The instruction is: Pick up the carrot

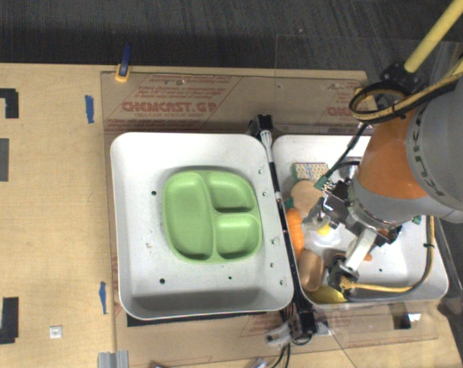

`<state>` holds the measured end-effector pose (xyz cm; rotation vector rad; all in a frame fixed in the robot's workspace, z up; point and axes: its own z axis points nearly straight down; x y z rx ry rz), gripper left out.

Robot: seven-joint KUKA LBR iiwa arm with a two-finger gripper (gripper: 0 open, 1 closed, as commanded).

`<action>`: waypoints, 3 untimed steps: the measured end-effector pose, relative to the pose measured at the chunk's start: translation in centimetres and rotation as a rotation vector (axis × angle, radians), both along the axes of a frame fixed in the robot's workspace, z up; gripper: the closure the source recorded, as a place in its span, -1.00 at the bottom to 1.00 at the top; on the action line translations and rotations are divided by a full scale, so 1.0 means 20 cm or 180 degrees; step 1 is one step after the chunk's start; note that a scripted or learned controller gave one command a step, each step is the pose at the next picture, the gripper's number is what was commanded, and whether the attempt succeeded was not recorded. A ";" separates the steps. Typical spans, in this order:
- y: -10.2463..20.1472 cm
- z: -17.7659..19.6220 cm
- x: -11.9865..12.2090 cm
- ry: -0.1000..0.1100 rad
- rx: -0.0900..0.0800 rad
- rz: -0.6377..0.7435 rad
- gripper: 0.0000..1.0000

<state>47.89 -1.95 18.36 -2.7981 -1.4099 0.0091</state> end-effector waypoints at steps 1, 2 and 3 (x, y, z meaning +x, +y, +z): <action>-0.04 0.00 0.24 -0.0019 -0.0023 -0.0750 -1.00; 0.12 0.00 0.04 0.0006 -0.0009 -0.0842 -1.00; 0.12 0.00 0.04 0.0006 -0.0013 -0.0846 -1.00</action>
